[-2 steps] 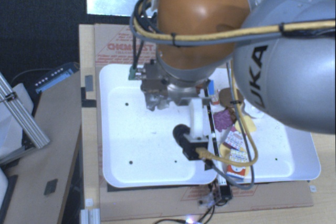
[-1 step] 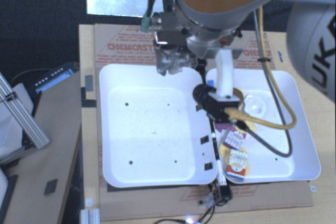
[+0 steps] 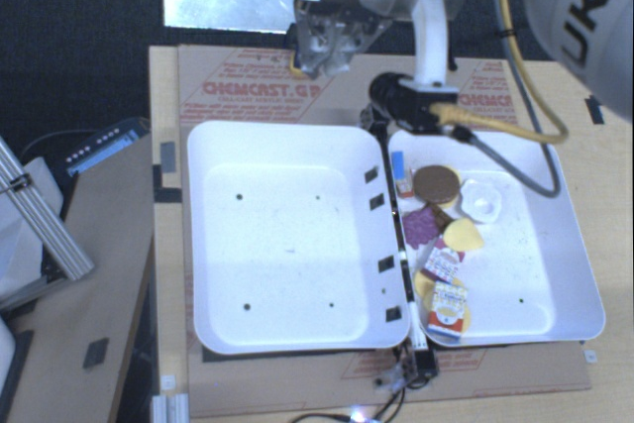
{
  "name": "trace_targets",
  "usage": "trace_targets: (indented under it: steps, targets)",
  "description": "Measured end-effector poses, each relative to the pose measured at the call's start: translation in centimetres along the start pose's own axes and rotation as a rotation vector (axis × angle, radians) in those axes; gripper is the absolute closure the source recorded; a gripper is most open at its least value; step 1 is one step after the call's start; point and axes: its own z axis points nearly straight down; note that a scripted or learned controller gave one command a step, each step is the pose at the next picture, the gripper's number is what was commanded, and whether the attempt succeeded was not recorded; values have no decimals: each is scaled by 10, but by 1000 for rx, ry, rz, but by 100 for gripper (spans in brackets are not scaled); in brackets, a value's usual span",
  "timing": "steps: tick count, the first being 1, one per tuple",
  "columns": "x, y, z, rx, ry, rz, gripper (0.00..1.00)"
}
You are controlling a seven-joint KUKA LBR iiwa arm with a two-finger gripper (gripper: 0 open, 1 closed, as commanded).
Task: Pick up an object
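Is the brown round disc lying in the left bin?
No, the brown round disc lies in the right bin, near its left wall among the other small objects.

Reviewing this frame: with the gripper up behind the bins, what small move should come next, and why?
Probably bring the gripper forward and to the right, over the right bin. It hangs above the cardboard behind the left bin, while every object, such as the brown disc and the purple piece, lies clustered along the right bin's left side.
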Motion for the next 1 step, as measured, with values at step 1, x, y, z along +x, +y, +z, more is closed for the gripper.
trace_targets:
  steps: [1]
  targets:
    - [-1,-44,171,24,-10,-1,100]
